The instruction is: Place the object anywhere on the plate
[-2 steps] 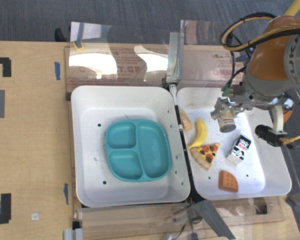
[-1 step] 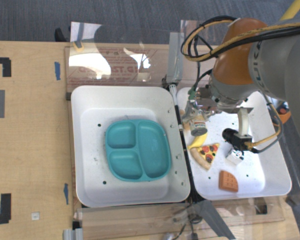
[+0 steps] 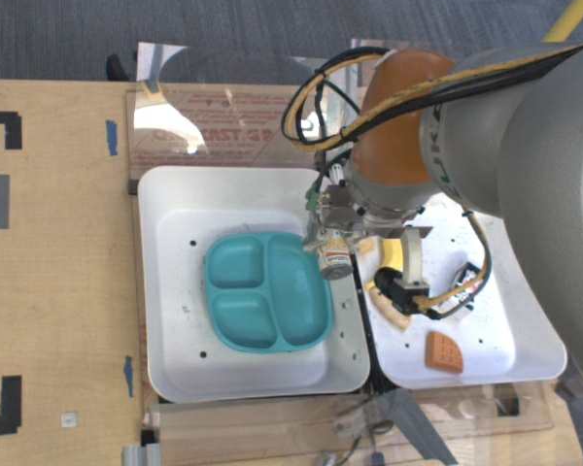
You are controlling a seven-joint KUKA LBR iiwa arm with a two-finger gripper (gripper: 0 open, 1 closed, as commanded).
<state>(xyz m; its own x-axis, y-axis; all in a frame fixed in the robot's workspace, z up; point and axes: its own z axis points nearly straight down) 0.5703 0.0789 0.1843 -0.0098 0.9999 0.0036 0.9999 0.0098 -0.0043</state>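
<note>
Here my gripper [image 3: 335, 260] hangs at the plate's [image 3: 268, 292] three o'clock rim; whether it clasps anything I cannot tell. The plate lies toward nine o'clock (left bin [image 3: 165, 202]); a yellow object [image 3: 392, 254] sits at my three o'clock.

tool [image 3: 336, 256] fingers too small to tell; arm [image 3: 525, 134] cut off at right edge, hiding right bin's [image 3: 525, 357] far side
</note>
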